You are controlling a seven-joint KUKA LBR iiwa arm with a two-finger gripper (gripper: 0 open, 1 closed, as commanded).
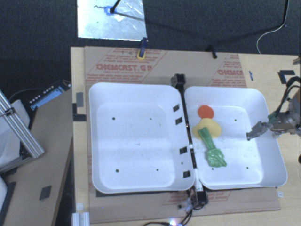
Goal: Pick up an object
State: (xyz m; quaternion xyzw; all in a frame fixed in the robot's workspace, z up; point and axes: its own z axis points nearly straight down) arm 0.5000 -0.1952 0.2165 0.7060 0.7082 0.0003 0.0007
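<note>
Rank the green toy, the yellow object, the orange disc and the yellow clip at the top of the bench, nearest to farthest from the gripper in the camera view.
From the gripper, at the right bin's right side:
1. Green toy, lower middle of the right bin; the yellow object, just above it, is too close to call.
2. Orange disc, upper left of that bin.
3. Yellow clip, at the bench's far edge.

White bins (136, 93) — orange round piece (205, 111), yellow piece (209, 127), green toy (212, 150) — grey hand (249, 135).
</note>
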